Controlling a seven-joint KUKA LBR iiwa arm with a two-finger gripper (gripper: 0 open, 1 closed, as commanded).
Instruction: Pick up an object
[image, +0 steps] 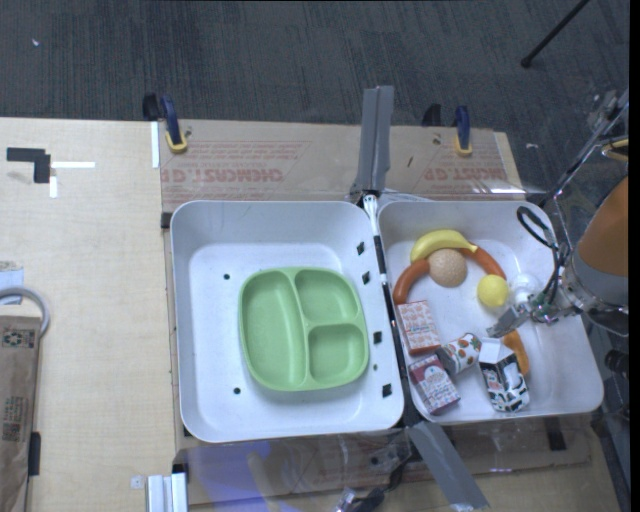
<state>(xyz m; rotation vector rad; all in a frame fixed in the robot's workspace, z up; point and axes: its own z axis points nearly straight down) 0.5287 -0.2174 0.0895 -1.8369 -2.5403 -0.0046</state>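
Yellow lemon (491, 290) just beside end effector (506, 320)

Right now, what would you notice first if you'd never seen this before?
Probably the big green divided plate, alone in the left bin. Next, the pile of toy food in the right bin: a yellow banana, a lemon and small cartons, with the gripper reaching in from the right.

Bright even overhead light, soft shadows, mild softness, bluish glare bottom edge.

Right bin (590, 395) crowded — food items packed close, left bin's bare floor (205, 330) open around green tray (303, 328)
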